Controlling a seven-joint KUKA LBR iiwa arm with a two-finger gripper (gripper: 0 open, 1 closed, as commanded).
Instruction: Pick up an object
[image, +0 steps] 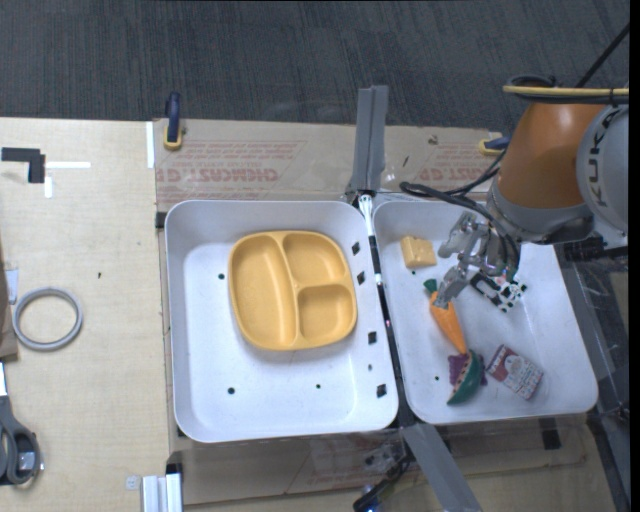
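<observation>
My arm (560, 150) reaches in from the right, grey links with the orange band bulking above the wrist. The wrist angles down and to the left, and my gripper (452, 287) hangs low at its end, fingers pointing downward and leftward.

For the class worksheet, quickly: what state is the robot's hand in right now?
Hand: over the right bin, just above the carrot; whether it is open or closed cannot be told, and nothing is seen held.
</observation>
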